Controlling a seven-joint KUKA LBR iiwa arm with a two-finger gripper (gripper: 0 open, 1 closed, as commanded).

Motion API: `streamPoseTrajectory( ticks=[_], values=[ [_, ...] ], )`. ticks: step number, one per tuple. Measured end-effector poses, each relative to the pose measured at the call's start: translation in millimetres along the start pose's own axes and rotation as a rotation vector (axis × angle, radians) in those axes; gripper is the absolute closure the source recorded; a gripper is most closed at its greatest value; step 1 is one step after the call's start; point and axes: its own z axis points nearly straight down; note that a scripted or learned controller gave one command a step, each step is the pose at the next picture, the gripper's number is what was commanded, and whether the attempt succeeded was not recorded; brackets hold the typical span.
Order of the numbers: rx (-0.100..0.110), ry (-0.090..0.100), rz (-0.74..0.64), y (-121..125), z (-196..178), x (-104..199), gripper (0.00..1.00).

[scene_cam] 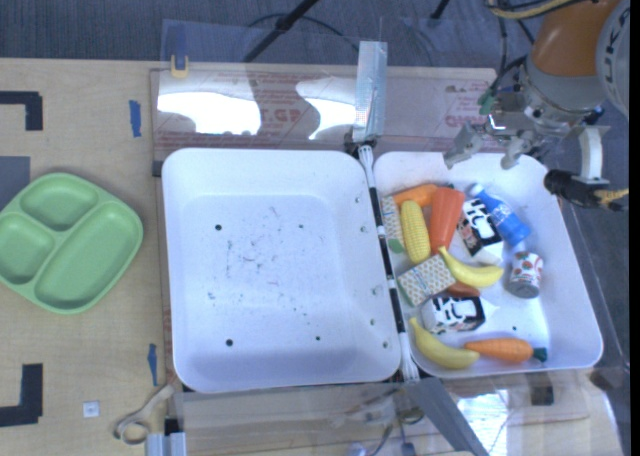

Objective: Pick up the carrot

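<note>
While the arm waits at the far rim: nothing is lifted yet.
Jaws (497,151): spread apart, grasping nothing, above the right bin's (575,274) far edge.
Carrot (498,349): lying at the near side of the right bin, just beside a banana (440,347).
Long axis: roughly left to right, green tip toward the right.
Direction: the carrot lies well apart from the jaws, toward the near rim, across the toy pile.
Judgement: a reach nearward, then down.

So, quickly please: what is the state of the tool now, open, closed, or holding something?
Tool: open, holding nothing, above the far edge of the right bin; the carrot lies at that bin's near edge.
</note>
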Motion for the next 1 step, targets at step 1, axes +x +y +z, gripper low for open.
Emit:
streamPoseTrajectory(
  ticks=[1],
  values=[
    [-0.016, -0.001, -0.148, 10.5, 110.2, 27.3, 0.00]
  ],
)
